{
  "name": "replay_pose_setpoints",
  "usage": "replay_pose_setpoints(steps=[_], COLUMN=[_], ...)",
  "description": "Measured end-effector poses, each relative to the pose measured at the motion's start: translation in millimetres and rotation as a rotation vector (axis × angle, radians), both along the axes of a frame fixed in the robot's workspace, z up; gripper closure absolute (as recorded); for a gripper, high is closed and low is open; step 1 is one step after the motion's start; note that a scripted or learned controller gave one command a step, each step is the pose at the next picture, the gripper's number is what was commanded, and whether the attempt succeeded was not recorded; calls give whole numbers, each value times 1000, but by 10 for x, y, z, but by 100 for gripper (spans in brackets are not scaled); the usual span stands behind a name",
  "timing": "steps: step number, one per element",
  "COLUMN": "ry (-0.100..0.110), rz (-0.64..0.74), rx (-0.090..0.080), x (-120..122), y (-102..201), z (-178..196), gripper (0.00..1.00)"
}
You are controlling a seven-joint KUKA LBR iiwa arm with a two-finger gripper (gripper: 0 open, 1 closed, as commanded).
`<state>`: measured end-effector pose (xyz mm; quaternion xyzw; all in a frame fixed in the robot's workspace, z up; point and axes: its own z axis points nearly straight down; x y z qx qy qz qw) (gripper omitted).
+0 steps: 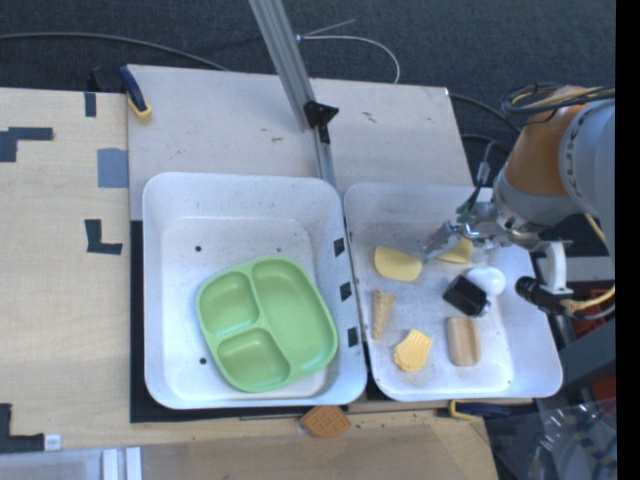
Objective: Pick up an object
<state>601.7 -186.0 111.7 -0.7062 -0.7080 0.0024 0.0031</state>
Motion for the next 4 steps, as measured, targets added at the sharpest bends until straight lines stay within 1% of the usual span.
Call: replay_pose_setpoints(steps=[1,2,3,4], ry=[-5,-10,-14,-13], rz=[1,-1,0,0], rx=[-1,-2,-3,-3], x=[17,64,116,127], y=[1,-80,-35,-33], z=[140,624,1249,1740], gripper=[100,100,100,100])
